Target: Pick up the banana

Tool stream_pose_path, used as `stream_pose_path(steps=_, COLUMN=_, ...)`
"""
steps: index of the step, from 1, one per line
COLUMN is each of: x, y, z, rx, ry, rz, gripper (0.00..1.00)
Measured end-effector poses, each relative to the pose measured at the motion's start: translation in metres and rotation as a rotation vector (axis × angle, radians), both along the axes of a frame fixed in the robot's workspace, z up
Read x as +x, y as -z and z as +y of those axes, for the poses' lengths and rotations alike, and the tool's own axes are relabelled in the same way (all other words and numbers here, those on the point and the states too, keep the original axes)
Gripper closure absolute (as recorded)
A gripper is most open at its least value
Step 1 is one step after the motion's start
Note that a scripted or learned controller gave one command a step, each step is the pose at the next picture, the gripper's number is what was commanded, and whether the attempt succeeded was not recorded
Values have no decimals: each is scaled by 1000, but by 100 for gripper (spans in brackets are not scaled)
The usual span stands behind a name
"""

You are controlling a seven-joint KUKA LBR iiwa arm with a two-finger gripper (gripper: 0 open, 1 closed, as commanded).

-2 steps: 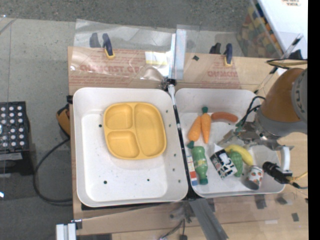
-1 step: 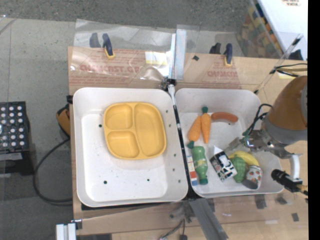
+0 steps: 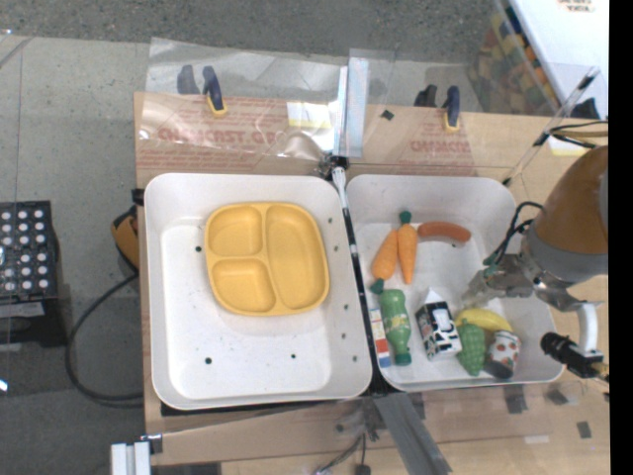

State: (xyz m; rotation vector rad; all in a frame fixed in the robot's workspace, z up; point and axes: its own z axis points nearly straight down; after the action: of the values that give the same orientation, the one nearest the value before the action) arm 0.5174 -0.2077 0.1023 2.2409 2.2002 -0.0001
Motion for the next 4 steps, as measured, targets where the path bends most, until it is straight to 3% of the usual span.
stream_pose_path(steps=1, x=0, y=0, z=0, rx=0, ry=0, rz=0, gripper=0)
stream_pose_path(steps=2, x=-38, y=9, z=7, rx=-2, ry=-214, rz=-1, gripper=0)
stream_pose_path(steps=3, x=-37, y=-1, z=7, rx=-2, ry=-211, rz=-4, gripper=100)
stream_pose_path(steps=4, x=-37, y=0, z=7, rx=-1, ry=-211, rz=-4, gripper=0)
